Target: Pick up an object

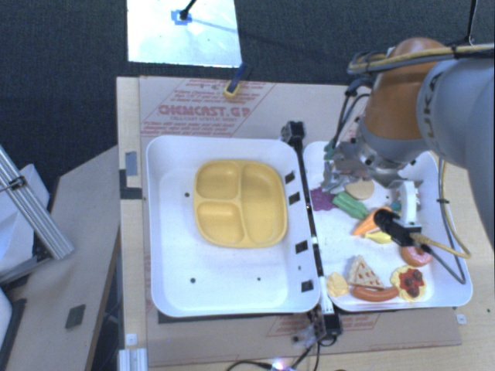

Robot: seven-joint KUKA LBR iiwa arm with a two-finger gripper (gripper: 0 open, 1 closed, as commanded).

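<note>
The gripper [334,180] hangs low over the far left corner of the right bin [334,247], close to the wall it shares with the left bin [176,273]. The view does not settle whether it is open or closed, as the wrist and arm crowd over it from the right. Just beside it, toward the near side, lies a green piece [349,205], an elongated toy vegetable flat on the bin floor. Its long axis slants from the far left to the near right, and its thicker end points toward the gripper. A purple piece [321,201] sits against its left side, next to the dividing wall. A tan disc [359,188] lies just beyond its right half, partly under the arm. An orange carrot-shaped piece [366,225] lies near the green piece's lower end, its tip aimed at the near left, with a small yellow piece [379,238] touching it. Further toward the near edge, well apart from the gripper, are a pink ring [417,256], a pizza slice [363,271], a red sausage [373,293] lying crosswise beneath it, a yellow chunk [336,285] and a round yellow piece topped with red [410,282]. The left bin holds a yellow divided plate [240,203], lying flat near its middle.
</note>
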